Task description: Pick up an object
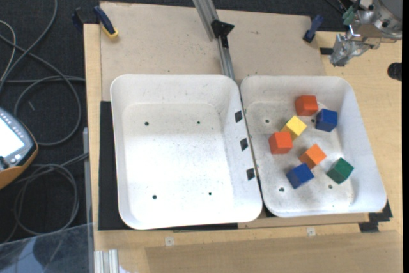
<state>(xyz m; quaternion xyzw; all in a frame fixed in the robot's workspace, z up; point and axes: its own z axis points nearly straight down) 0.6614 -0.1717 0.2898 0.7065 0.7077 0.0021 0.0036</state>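
So from the overhead camera, the arm is hanging out way up at about two o'clock, with the gripper (342, 53) sitting over the bare bench just past the far rim of the right bin (364, 137), not over the blocks at all. Honestly I can't tell how wide the claw is standing from this angle, but nothing is showing between its tips, so it's not carrying anything. All the candidates are lying loose in that right bin: an orange block (306, 105) and a blue block (326, 119) toward twelve o'clock of the pile, a yellow block (295, 126) touching a red-orange block (280, 142) around nine, another small orange one (313, 155) in the middle, a second blue cube (299, 175) at six, and a green block (340, 170) at four. The left bin (128, 137) is just sitting there. My read: the pick isn't started yet, it's looking like reach, descent, and grab are all left.
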